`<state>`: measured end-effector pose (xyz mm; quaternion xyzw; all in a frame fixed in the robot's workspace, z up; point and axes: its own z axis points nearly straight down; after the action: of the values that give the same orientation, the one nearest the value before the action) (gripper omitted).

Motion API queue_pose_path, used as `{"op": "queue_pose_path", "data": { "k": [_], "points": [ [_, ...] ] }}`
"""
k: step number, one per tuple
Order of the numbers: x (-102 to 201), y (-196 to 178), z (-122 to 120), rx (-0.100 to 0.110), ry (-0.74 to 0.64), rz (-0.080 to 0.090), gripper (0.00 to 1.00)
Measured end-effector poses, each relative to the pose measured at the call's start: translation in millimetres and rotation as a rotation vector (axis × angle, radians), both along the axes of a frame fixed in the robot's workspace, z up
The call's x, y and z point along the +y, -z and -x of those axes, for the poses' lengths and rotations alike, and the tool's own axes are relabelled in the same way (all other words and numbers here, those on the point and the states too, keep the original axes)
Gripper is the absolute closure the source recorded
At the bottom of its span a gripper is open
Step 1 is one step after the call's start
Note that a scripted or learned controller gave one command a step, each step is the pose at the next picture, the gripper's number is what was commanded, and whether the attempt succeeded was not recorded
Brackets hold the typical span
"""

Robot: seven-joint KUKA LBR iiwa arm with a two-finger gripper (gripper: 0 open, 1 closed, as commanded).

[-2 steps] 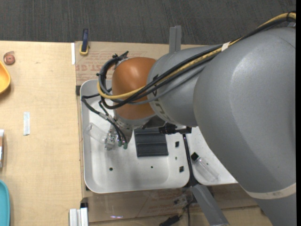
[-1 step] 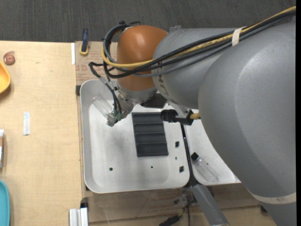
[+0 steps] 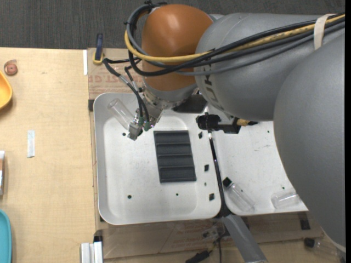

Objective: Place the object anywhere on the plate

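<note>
A dark grey ribbed rectangular plate [image 3: 174,156] lies flat in the middle of the left white bin [image 3: 109,201]. A clear plastic tube [image 3: 117,109] rests in that bin's far left corner. My gripper [image 3: 135,130] hangs low over the bin floor, just left of the plate's far left corner and a little to the right of the tube. The orange band and grey wrist above it hide the bin's far edge. I see nothing clearly held at the gripper's tip.
The arm's bulk covers much of the right bin [image 3: 258,163], where two clear plastic pieces [image 3: 239,195] [image 3: 285,200] lie near the front. On the wooden bench to the left are an orange dish [image 3: 3,92], a small white strip [image 3: 30,144] and a teal object [image 3: 3,237].
</note>
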<state>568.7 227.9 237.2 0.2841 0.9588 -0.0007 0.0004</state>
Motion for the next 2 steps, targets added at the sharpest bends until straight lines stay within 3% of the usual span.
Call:
{"op": "queue_pose_path", "data": {
  "k": [1, 2],
  "points": [
    [0.0, -17.1, 53.3, 0.001, -0.087, 0.001, 1.0],
    [-0.8, 61.9, 38.7, 0.004, -0.361, 0.0, 1.0]
  ]
}}
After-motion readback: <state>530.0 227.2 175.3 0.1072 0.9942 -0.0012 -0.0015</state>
